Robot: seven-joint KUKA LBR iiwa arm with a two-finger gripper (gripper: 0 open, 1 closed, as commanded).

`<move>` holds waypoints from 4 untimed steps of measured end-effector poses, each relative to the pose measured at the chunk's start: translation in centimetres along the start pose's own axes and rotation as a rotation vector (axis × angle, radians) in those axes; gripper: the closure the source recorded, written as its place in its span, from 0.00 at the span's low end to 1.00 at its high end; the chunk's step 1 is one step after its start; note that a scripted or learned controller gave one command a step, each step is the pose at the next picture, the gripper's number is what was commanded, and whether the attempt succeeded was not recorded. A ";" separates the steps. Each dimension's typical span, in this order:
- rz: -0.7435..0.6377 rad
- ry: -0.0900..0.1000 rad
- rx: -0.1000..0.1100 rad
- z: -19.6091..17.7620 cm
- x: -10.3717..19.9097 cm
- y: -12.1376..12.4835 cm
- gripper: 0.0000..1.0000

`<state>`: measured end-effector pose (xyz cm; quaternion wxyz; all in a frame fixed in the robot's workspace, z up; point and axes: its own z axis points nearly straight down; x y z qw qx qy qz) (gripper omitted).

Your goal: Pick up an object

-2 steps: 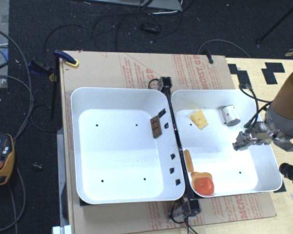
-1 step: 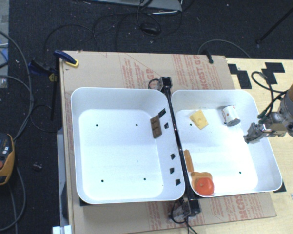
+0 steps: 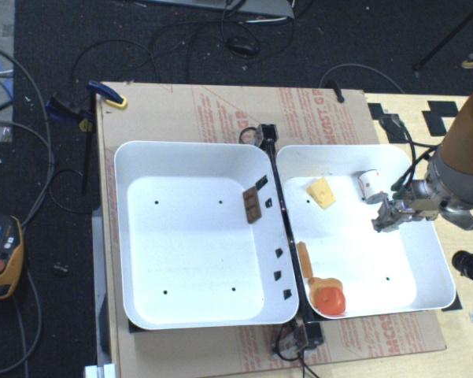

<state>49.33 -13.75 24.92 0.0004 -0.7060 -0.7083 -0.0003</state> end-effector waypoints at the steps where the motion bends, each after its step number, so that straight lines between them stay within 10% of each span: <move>1: -0.001 0.000 0.001 1.3 5.3 0.6 1.00; 4: -0.002 0.000 -0.001 1.6 21.5 1.0 1.00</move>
